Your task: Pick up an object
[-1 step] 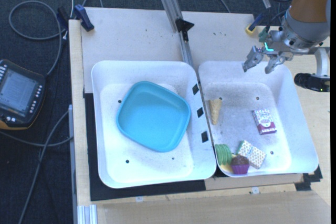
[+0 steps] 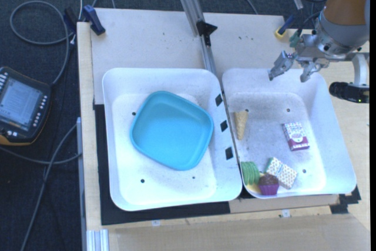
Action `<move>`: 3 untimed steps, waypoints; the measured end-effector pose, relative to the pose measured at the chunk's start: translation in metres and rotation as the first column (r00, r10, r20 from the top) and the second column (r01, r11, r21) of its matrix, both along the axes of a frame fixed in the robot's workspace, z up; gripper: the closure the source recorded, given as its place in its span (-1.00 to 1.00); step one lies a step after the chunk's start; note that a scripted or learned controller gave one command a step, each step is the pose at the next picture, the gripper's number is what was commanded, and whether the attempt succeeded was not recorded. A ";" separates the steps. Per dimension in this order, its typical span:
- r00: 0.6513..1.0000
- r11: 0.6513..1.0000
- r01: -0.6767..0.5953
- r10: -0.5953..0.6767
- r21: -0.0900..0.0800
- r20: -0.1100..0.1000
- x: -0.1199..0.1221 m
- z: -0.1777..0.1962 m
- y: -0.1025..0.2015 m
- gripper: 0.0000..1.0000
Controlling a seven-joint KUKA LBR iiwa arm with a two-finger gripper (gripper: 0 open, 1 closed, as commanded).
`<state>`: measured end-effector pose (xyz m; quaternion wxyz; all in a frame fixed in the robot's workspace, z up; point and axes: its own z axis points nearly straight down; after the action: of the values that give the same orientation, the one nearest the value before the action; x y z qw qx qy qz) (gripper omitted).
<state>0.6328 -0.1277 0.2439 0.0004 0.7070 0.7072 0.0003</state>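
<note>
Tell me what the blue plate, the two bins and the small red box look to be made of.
Blue plate: likely moulded plastic, smooth with a soft sheen, uniform colour and rounded rim.
Left bin and right bin: probably thin formed plastic, matte white, scuffed and speckled.
Red box: looks like printed cardboard, with flat faces and sharp edges; too small to be sure.

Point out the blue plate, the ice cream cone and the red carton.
blue plate [image 2: 171, 137], camera view, centre of its dish.
ice cream cone [image 2: 241, 123], camera view, mid-cone.
red carton [image 2: 295, 136], camera view, top face.
</note>
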 end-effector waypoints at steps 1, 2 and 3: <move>1.000 1.000 0.000 0.000 0.001 -0.004 -0.001 -0.042 0.004 -1.00; 1.000 1.000 0.001 -0.001 0.000 -0.004 0.000 -0.090 -0.005 -1.00; 1.000 1.000 0.000 0.000 0.001 -0.005 -0.001 -0.142 -0.004 -1.00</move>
<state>0.6322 -0.1320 0.1015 -0.0018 0.7069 0.7073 -0.0013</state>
